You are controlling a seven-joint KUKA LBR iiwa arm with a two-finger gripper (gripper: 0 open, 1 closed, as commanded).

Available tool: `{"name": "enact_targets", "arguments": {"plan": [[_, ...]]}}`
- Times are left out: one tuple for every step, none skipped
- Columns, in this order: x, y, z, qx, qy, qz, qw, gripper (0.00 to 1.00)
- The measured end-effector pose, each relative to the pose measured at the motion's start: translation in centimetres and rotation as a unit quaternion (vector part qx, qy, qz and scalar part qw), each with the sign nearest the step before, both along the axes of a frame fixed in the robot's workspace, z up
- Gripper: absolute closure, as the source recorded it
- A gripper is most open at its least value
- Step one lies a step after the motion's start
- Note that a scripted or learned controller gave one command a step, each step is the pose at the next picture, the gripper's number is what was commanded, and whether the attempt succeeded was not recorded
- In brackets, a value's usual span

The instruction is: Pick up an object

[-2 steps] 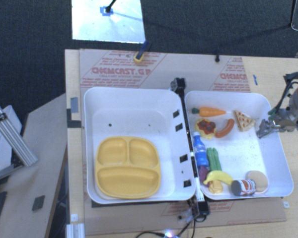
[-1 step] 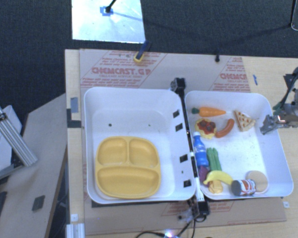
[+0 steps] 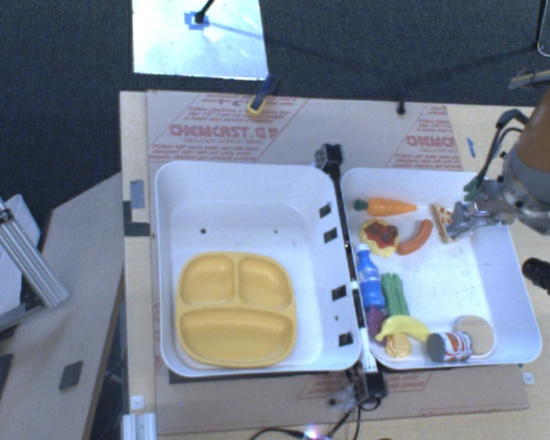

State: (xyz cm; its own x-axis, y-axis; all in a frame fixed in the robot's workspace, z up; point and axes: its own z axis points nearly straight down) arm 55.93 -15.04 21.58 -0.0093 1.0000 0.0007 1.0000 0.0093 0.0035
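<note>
Lying nearest, a banana (image 3: 401,327) and a can (image 3: 447,346) are crowding the right bin's (image 3: 509,278) front edge. Farther back, the fingers (image 3: 458,220) are hovering just beside a pizza slice (image 3: 442,216), likely the target; whether they are apart I cannot tell.

A yellow divided tray (image 3: 237,309) lies in the left white bin (image 3: 257,186), toward its near side. The right white bin (image 3: 513,282) sits just beside it, the two touching along a black-clipped seam (image 3: 341,246). Both rest on a cardboard sheet with red lettering (image 3: 225,128) covering the desk (image 3: 136,154). A shiny metal plate (image 3: 200,26) lies on the dark carpet (image 3: 55,71) beyond. An aluminium rail (image 3: 14,246) slants at the left.
</note>
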Motion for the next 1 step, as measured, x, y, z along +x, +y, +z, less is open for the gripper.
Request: {"name": "enact_targets", "arguments": {"plan": [[2.67, 4.62, -0.59, 0.0000, 0.000, 0.000, 1.0000, 1.00]]}}
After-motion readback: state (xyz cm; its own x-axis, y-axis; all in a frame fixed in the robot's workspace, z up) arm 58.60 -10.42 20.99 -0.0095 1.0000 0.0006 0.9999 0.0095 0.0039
